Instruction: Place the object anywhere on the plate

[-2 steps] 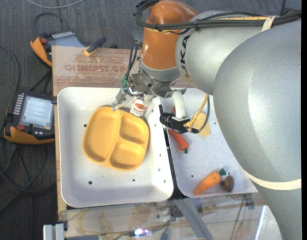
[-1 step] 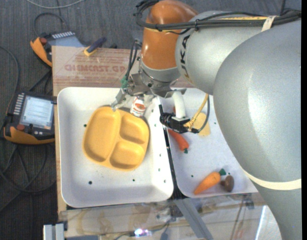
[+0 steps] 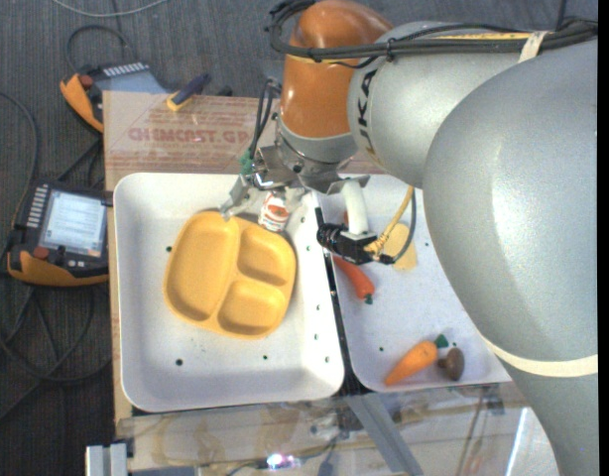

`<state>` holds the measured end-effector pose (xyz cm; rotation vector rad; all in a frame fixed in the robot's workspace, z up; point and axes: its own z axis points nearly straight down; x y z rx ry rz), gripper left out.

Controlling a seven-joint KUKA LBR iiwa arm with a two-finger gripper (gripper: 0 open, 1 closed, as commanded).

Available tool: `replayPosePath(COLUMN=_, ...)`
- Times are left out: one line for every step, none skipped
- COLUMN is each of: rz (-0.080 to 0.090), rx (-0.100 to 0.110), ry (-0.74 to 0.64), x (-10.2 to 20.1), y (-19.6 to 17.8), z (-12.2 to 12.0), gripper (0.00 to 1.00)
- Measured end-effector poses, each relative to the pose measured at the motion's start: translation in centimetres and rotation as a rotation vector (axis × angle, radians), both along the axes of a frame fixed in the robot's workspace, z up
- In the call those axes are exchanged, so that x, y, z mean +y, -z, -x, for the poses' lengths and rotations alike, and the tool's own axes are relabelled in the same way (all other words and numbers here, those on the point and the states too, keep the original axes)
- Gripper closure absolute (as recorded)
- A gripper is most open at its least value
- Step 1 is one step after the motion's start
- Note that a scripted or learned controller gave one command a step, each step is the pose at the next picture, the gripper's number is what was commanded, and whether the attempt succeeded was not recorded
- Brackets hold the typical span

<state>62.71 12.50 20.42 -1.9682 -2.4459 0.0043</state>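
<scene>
So the yellow three-compartment plastic plate (image 3: 231,284) sits in the left white bin (image 3: 146,365), and the two-finger gripper (image 3: 270,204) is right at the plate's far edge, clenched on a small white bottle with a red-and-white label (image 3: 275,210) that hangs just over that rim. Right of the plate, in the other white bin (image 3: 424,315), there's a toy orange carrot (image 3: 414,361) and a red pepper-looking thing (image 3: 355,277).
</scene>
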Motion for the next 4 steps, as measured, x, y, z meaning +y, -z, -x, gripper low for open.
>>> replayPosePath(rz=0.0, rx=0.0, ry=0.0, x=0.0, y=0.0, z=0.0, gripper=0.0)
replayPosePath(rz=0.0, rx=0.0, ry=0.0, x=0.0, y=0.0, z=0.0, gripper=0.0)
replayPosePath(rz=0.0, rx=0.0, ry=0.0, x=0.0, y=0.0, z=0.0, gripper=0.0)
replayPosePath(rz=0.0, rx=0.0, ry=0.0, x=0.0, y=0.0, z=0.0, gripper=0.0)
